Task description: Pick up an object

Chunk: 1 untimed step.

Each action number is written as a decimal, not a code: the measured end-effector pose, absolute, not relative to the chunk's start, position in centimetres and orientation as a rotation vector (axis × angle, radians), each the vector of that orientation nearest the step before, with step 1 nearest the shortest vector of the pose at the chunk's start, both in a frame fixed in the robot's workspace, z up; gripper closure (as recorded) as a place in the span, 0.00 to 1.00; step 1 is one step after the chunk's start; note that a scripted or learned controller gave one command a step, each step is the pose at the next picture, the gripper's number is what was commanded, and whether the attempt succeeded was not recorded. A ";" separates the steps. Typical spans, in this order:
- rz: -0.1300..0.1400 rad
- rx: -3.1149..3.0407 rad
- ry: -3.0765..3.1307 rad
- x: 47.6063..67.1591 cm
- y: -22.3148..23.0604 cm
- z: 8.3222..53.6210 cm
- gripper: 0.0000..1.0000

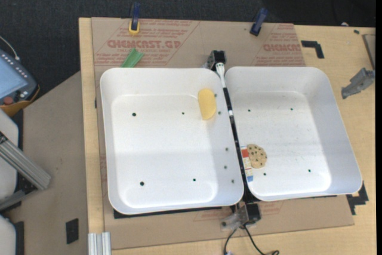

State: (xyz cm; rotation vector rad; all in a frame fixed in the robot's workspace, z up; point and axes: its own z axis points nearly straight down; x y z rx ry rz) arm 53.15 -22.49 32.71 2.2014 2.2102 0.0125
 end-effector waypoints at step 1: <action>0.015 2.205 2.208 47.8 -20.8 49.3 0.00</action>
